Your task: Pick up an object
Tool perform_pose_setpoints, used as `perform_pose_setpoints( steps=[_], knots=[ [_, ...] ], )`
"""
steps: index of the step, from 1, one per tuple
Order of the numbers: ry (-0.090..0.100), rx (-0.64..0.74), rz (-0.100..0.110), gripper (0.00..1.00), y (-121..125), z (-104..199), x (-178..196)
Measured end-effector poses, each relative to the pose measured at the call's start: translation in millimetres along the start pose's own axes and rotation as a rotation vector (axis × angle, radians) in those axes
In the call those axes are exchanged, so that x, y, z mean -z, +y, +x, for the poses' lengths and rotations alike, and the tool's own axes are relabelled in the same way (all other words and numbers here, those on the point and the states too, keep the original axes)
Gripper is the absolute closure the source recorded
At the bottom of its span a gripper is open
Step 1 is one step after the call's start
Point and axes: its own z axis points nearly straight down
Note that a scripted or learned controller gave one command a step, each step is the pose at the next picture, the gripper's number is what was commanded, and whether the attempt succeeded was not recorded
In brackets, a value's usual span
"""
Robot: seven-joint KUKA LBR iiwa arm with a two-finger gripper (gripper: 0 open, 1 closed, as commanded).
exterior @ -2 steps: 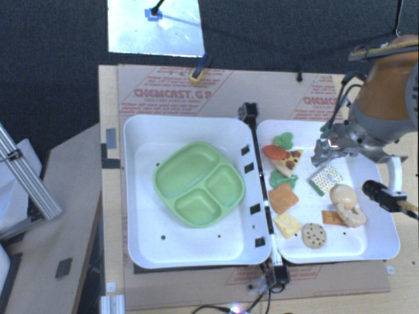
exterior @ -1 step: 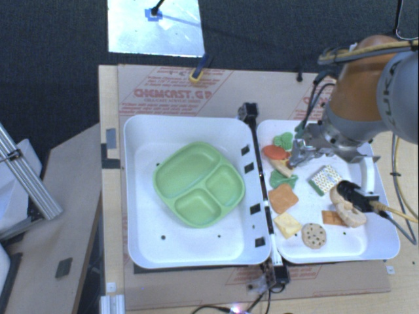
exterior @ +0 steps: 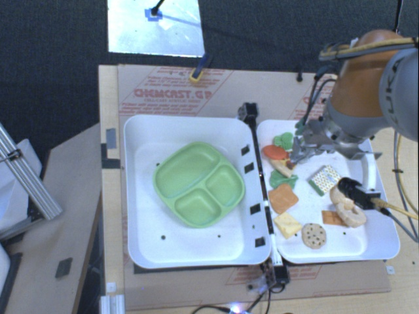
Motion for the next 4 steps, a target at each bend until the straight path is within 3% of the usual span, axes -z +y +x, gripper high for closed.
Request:
perform_pose_setpoints(
  steps=[1,2,3,4],
  knots=[
    [-0.001,-0.006,0.002,1.00,-6.7,-8.4,-15.0],
    [-0.001,-0.004,-0.001,1.00,1.6,-14.5,1.7],
    [0.000,-0.001,0.002,1.00,-10.6,-2.1,1.2],
    [-0.001,-0.005,0.003,1.00,-8.7,-10.4,-14.6]
  ],
)
